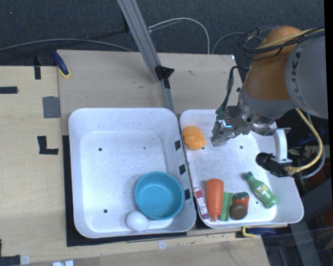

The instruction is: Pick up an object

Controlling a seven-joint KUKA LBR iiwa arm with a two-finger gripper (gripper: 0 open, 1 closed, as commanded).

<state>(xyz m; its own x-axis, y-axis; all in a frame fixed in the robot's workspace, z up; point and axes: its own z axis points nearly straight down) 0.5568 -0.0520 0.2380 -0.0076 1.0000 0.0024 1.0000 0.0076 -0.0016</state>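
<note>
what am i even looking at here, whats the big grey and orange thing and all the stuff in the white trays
The big grey and orange thing is a robot arm, reaching in from the right of the picture. At its end is a two-finger gripper, the part meant to pick things up. The picture comes from one fixed camera above the bench, looking down at a slant.

On the bench sit two shallow white bins side by side. The left bin holds a blue bowl and a white ball touching it. The right bin holds an orange fruit-like piece, a toy carrot, a small green bottle, and a few other small pieces along the front edge that are hard to identify.

The gripper hovers over the right bin, just right of the orange piece. Nothing is visible between its fingers, so it holds nothing.
</note>
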